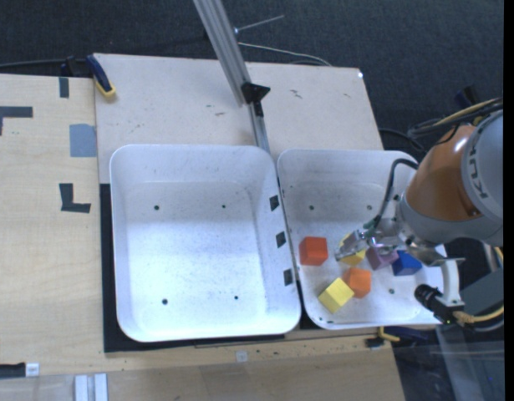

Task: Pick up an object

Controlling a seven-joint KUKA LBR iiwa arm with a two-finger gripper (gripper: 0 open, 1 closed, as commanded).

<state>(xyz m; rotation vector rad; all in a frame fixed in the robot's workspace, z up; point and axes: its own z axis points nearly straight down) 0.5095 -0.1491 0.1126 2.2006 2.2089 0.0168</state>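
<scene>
gripper (363, 246) sat low in right bin (323, 174) | we saw yellow block (336, 294) just below-left, orange cube (313, 251) left | jaw state: couldn't tell

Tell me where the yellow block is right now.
The yellow block lies in the right bin, near its front edge, just left of a small orange block and below a larger orange cube.

White bins (127, 224), red-orange cube (313, 251), yellow block (336, 295), orange piece (359, 281), blue block (405, 263), purple piece (376, 256)
</scene>
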